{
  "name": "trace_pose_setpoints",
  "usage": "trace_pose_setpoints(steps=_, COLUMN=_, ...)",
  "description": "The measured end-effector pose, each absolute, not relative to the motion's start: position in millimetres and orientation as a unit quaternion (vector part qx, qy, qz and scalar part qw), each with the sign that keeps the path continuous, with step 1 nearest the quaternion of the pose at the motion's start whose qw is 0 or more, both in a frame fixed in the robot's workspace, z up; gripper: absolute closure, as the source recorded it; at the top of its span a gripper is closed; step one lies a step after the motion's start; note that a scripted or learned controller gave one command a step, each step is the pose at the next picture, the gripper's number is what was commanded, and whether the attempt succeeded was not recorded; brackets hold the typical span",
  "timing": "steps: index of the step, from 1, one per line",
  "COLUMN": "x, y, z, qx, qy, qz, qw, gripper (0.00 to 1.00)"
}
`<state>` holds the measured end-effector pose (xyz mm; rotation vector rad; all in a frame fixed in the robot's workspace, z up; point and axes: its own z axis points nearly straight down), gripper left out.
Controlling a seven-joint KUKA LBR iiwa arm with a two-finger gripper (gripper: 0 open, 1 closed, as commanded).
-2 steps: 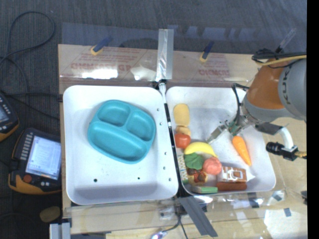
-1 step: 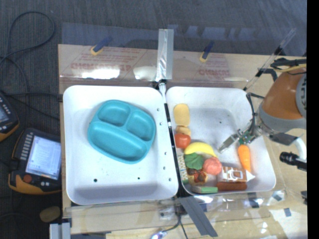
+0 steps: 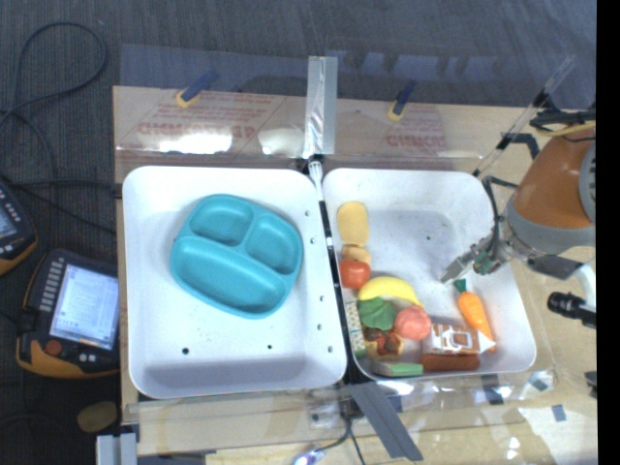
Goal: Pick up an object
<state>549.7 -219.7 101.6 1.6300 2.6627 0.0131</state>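
Nearest the lens, along the right bin's (image 3: 426, 184) front wall, lay a small carton (image 3: 453, 339) with a brown bar (image 3: 451, 362) in front of it and a green piece (image 3: 397, 368) to the bar's left.

Gripper (image 3: 473, 263) sat low inside the right bin, over the bare floor by the right wall — its fingers were too small and dark to read, so cannot tell if spread or pinched, and nothing showed between them. Just below it lay a carrot (image 3: 475, 315), green top toward the gripper, tip pointing to the front; near, but contact couldn't be judged. Behind the gripper rose the arm (image 3: 548, 194), orange band and grey wrist, coming in from the right.

Further left, the rest of the food was bunched vs. the bin's left wall: a pink-red ball (image 3: 414, 323) beside the carton, a banana (image 3: 389, 288) above it, a green leafy bit (image 3: 379, 313) under the banana, a tomato (image 3: 354, 273) touching the banana's left end, and a yellow cylinder (image 3: 354, 223) at the back.

Left bin (image 3: 155, 356) held a blue divided plate (image 3: 237, 253), tilted, roughly mid-bin — well apart from the gripper. A tablet-like pendant (image 3: 68, 310) lay on the floor left of the bench.
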Motion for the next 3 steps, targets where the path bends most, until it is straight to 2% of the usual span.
trace_pose_setpoints(steps=1, x=565.1, y=-167.9, z=175.5, qx=0.68, qy=0.733, qz=-0.0013, qw=0.0, gripper=1.0)
trace_pose_setpoints(steps=2, x=575.4, y=-220.6, z=383.3, qx=0.659, qy=0.752, qz=-0.0018, qw=0.001, gripper=1.0)
trace_pose_setpoints(steps=3, x=575.5, y=-220.2, z=382.9, qx=0.659, qy=0.752, qz=-0.0018, qw=0.001, gripper=0.0)
